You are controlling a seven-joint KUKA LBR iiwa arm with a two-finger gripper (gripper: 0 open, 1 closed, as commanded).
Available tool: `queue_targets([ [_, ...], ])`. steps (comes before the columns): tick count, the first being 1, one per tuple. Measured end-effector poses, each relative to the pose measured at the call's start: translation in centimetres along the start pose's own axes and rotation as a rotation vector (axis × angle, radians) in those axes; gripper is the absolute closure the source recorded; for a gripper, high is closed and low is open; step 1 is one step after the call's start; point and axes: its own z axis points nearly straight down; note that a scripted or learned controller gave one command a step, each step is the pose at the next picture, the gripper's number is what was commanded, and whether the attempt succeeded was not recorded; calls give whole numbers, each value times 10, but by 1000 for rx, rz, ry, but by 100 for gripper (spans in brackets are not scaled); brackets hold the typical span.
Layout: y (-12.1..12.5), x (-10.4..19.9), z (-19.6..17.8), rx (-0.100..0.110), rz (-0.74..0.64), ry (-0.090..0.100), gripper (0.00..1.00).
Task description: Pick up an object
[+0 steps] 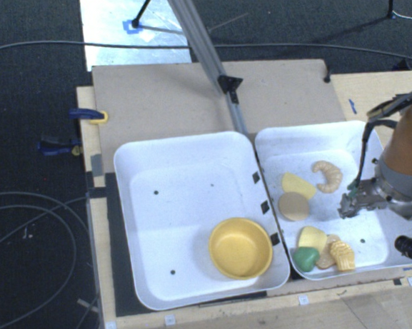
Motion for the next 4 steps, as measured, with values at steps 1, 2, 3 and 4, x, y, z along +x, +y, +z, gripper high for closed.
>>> queue_targets([
  [1,2,-4,-64,-5,-4,-2,100],
  [2,-1,-6,-127,-6,-4,-2,100],
  [3,1,-7,-140,0,-5,0,100],
  [4,27,49,-137,0,-10,2,100],
])
